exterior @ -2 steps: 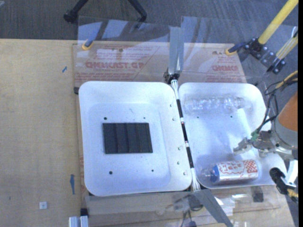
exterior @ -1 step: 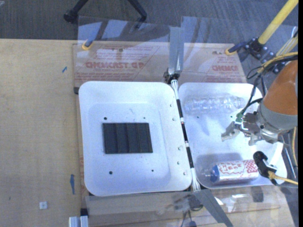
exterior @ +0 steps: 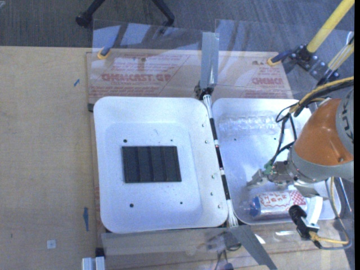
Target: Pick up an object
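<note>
A wooden tabletop (exterior: 39,151) carries two shallow white bins side by side, with clear plastic screens standing behind them. The left bin (exterior: 112,117) holds a dark ribbed rectangular pad (exterior: 151,163) lying flat near its middle, well apart from the arm. The right bin (exterior: 239,151) holds a clear plastic bottle (exterior: 250,121) lying on its side near the far wall and, against the near wall, a small bottle with a blue cap and red-and-white label (exterior: 274,202), also on its side.

The grey KUKA arm (exterior: 323,145), its orange band showing above the wrist, reaches in from the right and hangs low over the near half of the right bin. Its tool (exterior: 270,173) sits just above and slightly behind the labelled bottle; whether its fingers are spread or pressed together cannot be told from this angle, and nothing is visibly held between them.

The likely target is the labelled bottle, and the risks look plain. It lies tight to the bin's sloping near wall, so a finger could strike the rim or wall on descent. Its round body may roll or squirt sideways if gripped off-centre. The arm's loose cables (exterior: 287,128) hang near the bin and could snag.
</note>
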{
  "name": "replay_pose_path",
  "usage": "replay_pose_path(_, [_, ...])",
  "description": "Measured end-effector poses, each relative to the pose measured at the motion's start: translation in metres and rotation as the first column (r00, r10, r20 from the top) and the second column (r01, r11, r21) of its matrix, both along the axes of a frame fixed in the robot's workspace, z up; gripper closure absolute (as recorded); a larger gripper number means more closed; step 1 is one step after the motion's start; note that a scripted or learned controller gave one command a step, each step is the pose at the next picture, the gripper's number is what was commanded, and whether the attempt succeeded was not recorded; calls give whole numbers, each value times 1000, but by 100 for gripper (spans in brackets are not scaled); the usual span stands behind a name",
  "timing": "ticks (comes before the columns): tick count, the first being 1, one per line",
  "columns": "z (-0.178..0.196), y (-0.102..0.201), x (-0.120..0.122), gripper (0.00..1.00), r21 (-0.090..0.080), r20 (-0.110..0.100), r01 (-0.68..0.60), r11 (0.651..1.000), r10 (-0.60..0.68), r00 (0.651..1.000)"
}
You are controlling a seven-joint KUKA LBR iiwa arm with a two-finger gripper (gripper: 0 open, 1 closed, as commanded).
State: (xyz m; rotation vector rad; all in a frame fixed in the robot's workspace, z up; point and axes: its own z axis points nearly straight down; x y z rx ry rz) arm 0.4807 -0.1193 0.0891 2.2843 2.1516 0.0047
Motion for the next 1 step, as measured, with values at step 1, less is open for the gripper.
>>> replay_pose_path(1, [58, -61, 12, 0, 0, -5, 67, 998, -67, 998])
